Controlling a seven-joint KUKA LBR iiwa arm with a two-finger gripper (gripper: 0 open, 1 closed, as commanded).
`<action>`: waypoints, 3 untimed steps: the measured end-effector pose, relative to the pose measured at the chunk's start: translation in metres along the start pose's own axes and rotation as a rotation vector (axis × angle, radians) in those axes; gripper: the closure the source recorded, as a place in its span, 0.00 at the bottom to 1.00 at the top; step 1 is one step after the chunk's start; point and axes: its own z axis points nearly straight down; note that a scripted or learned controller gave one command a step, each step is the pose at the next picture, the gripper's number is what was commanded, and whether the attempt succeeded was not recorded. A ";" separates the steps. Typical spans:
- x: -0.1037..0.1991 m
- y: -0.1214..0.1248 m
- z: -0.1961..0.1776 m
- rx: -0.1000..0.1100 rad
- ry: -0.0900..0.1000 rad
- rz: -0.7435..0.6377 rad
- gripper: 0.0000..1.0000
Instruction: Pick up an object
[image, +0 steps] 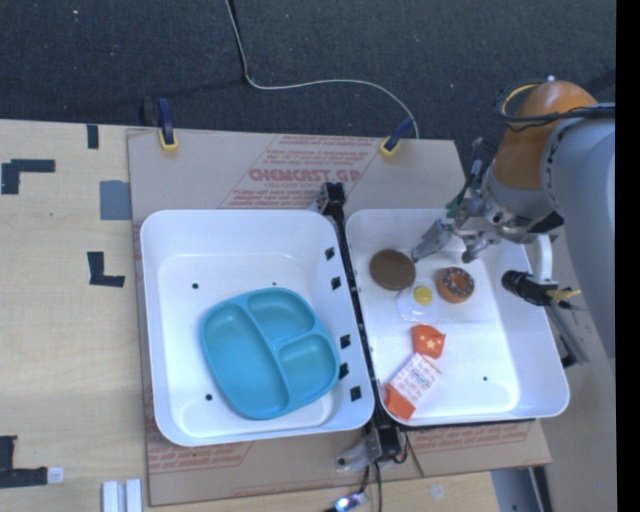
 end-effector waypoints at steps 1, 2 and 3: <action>0.001 0.001 -0.012 -0.003 -0.001 -0.002 1.00; -0.005 0.003 -0.055 -0.010 -0.001 0.000 1.00; -0.001 -0.006 -0.106 -0.010 -0.001 0.000 1.00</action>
